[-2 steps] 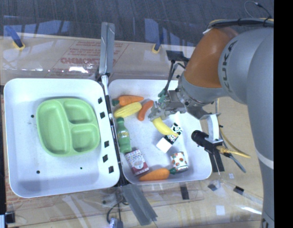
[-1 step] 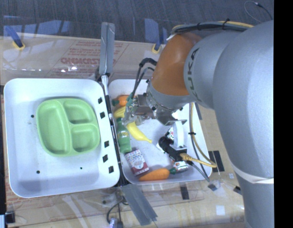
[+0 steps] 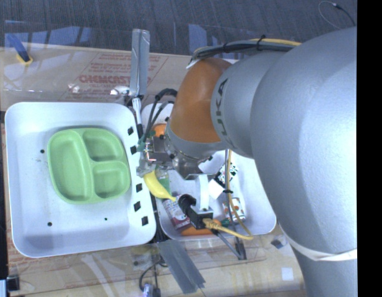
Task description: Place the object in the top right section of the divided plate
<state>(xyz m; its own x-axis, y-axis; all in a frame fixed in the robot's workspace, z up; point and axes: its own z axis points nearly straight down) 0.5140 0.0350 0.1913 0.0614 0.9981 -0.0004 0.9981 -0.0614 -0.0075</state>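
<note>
Grey and bulky, my arm [image 3: 290,122] filled the nearest ground, its orange band [image 3: 200,104] just above the wrist, reaching down into the right bin [image 3: 262,215]. Beyond my gripper [image 3: 155,166], toward the view's left, sat the left bin [image 3: 23,228]. The green divided plate [image 3: 67,166] lay flat in the middle of it, well apart from my gripper, with its two smaller sections on the side closer to me. My gripper hung low at the right bin's left wall. Whether it was wide or narrow I could not tell, as the wrist hid it. A yellow banana [image 3: 157,185] lay tilted just beneath my gripper, inside the right bin; I could not tell whether I held it. Close below it lay a dark red packet [image 3: 173,210], and past that an orange thing [image 3: 192,231] by the bin's near rim. Another small orange thing [image 3: 158,129] showed just above my gripper.
</note>
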